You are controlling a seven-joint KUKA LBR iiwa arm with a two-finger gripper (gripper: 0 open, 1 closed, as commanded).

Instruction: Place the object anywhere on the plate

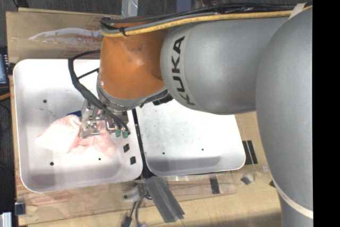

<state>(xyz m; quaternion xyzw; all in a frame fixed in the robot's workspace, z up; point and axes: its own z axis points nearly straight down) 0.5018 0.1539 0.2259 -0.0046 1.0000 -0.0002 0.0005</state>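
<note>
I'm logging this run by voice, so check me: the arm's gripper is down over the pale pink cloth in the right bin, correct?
Not quite: it is the left bin, not the right bin. The camera view shows the gripper down over the pale pink cloth in that left bin, as you said otherwise.

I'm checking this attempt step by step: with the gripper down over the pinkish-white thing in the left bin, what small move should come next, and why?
Probably a short, straight lift to test the grasp. The gripper sits low in the left bin, right on the edge of the crumpled pinkish-white object, but the view does not settle whether it has a hold.
</note>
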